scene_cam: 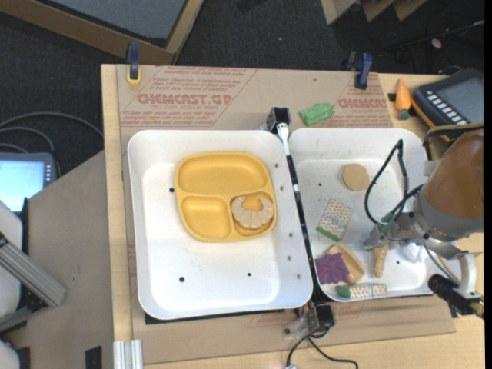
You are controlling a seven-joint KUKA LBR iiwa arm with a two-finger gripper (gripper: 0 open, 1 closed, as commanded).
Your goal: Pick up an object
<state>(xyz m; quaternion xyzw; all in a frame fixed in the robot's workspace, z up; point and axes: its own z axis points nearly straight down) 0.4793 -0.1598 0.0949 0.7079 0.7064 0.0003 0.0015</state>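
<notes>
Jaws (382,241) hang low in the right bin (411,146), just over the tan stick (380,261); whether they are released or clenched I cannot tell, and nothing shows between them.

Taking the right bin as landmark: nearest, along its front wall, lies a patterned strip (361,290). Just behind that sit a purple piece (332,267) and a flat tan piece (350,261), touching. The tan stick lies toward the bin's right front, the likely target since it sits directly beneath the wrist. Mid-bin lies a speckled packet (334,219), and further back a round tan disc (355,177). Left of the bin stands the other bin (146,229), holding a yellow tray (219,183) with a cookie (252,211) in one compartment. Behind the bin, on the worktop (192,98), rests a green thing (316,114).

To do this well, I judge the descent should straddle the stick across its narrow width, closing only once low enough.

Open room lies right of the packet; the front wall is close, and the black cable (384,177) loops nearby, so lift straight up.
</notes>
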